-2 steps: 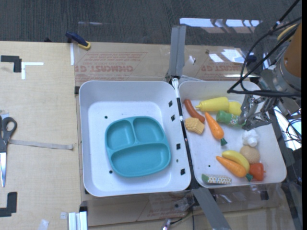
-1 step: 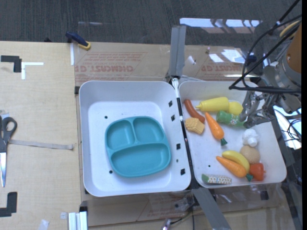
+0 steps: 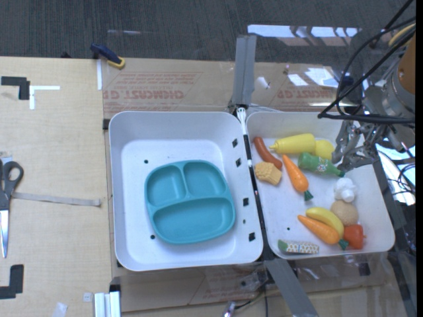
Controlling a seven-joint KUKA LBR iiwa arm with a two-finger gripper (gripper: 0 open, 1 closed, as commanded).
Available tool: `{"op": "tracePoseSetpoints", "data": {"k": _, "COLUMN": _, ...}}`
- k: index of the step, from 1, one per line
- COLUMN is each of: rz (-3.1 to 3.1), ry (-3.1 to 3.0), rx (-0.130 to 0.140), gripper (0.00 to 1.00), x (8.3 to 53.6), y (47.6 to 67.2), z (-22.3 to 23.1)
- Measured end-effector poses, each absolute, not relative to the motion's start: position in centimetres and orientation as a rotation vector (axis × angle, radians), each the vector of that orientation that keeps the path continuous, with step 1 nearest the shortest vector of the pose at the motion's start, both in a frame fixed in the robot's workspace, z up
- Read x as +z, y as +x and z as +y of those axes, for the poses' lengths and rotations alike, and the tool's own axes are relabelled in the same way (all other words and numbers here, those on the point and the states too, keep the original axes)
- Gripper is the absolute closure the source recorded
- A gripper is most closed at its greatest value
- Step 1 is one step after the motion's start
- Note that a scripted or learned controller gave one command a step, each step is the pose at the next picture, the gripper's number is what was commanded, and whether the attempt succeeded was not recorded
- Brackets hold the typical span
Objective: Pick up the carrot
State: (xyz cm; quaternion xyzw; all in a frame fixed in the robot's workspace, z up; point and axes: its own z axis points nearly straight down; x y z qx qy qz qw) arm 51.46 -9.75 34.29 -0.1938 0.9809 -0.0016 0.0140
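Left bin holds a teal divided plate, well to the gripper's left and no part of this. In the right bin, going left to right toward the gripper: sausage, waffle piece, then the carrot, lying at a slant, down and left of the gripper, near but apart from it. Second carrot lies further below, touching the banana, so wrong pick is a risk. Yellow corn and green vegetable sit between the upper carrot and the gripper; fingers hang narrow-looking over the green one's right end, holding nothing I can see. A straight descent likely grabs the green item, or a sideways move shoves clutter and rolls the carrot
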Motion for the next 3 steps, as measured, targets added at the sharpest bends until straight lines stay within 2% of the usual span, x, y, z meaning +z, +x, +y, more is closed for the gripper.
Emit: {"op": "tracePoseSetpoints", "data": {"k": 3, "rz": 3.037, "ry": -0.578, "rx": -0.009, "gripper": 1.00, "x": 37.2, "y": 52.1, "z": -10.0}}
